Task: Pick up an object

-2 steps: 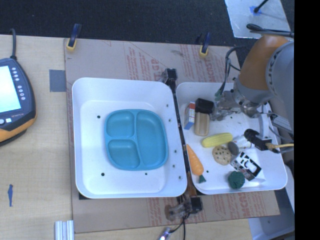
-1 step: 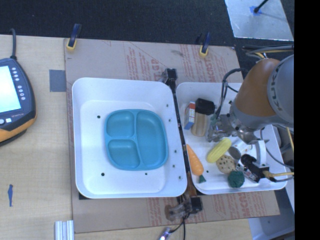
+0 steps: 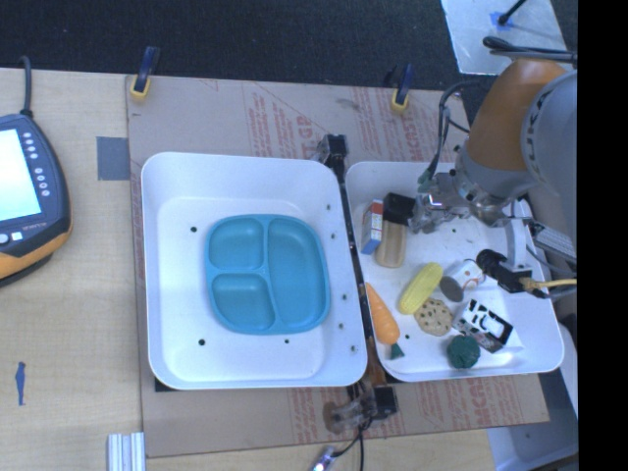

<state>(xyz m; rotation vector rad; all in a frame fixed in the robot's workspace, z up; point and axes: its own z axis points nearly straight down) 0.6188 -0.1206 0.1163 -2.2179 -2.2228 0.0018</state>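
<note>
1. Bins: two. The left bin [image 3: 177, 184] holds one blue divided plate [image 3: 267, 273] with three compartments.
2. The right bin [image 3: 530, 356] holds one corn cob [image 3: 420, 287], one carrot [image 3: 383, 314], one cookie [image 3: 433, 316], one green ball [image 3: 464, 352], one wooden block [image 3: 392, 245], one small carton [image 3: 373, 228], and one black-and-white item [image 3: 485, 323].
3. Gripper [image 3: 439, 207]: low over the right bin's far part, beside the block; finger state cannot be determined.
4. Writing: carton print illegible.
5. One handheld controller [image 3: 27, 194] at bench left.
</note>
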